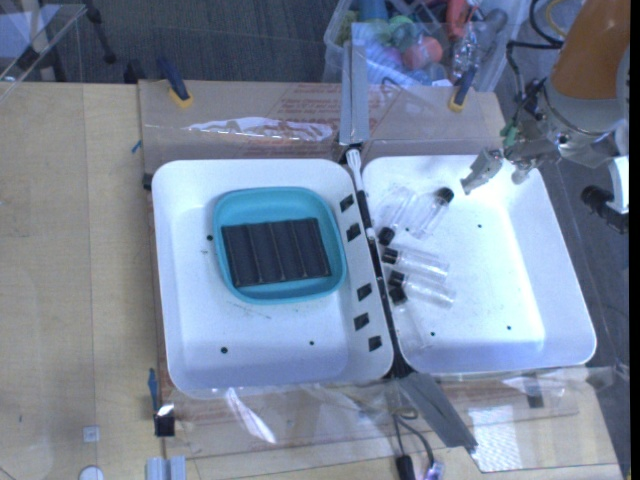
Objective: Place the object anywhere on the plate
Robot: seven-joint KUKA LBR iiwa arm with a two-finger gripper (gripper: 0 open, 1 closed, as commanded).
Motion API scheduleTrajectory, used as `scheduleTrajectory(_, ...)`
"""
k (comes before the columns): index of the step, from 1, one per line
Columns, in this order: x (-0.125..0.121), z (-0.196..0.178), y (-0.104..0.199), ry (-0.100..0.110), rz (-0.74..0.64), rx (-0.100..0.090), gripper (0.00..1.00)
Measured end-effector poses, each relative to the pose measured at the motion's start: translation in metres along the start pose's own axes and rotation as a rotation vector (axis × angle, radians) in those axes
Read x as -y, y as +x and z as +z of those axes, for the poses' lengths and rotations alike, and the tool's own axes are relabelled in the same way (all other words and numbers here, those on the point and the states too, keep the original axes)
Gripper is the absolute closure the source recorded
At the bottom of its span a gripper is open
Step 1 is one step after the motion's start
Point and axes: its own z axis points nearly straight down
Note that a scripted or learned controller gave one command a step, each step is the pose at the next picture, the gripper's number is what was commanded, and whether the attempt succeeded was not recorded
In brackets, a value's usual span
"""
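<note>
This looks like a robot lab. A wooden bench holds two white bins, taped plastic sheets, cables, and a tub of toys.

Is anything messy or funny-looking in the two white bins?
A little. In the right bin, several clear tubes with black caps lie scattered at different angles near the divider, not lined up. In the left bin, the blue plate sits slightly crooked and already holds a dark ridged block.
</note>
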Motion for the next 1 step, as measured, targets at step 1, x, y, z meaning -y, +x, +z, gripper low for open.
scheduleTrajectory(1,0.0201,-0.054,-0.0606,-0.003,0.036,0.0,0.0)
